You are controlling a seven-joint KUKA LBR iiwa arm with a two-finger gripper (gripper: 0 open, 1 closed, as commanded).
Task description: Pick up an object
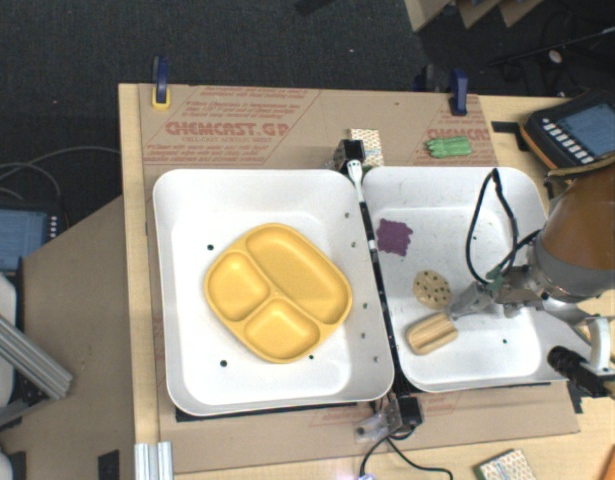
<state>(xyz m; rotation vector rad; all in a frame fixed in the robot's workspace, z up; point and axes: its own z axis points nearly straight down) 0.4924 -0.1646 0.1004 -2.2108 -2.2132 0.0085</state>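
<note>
The right bin [507, 363] holds three small objects. A purple flat piece [393, 236] lies near its far left corner. A round speckled cookie [431, 288] sits below that, and a tan bread-like roll [431, 333] lies near the bin's front left. My gripper [471, 302] reaches in from the right, low over the bin floor. Its tip is just right of the cookie and just above and right of the roll. Nothing is seen held in it.
The left bin [177, 268] carries a yellow divided plate [277, 291]. A black cable [479, 230] loops over the right bin beside the arm. A green object [448, 148] lies on the board behind the bins. A tablet-like device [577, 133] sits at the far right.
</note>
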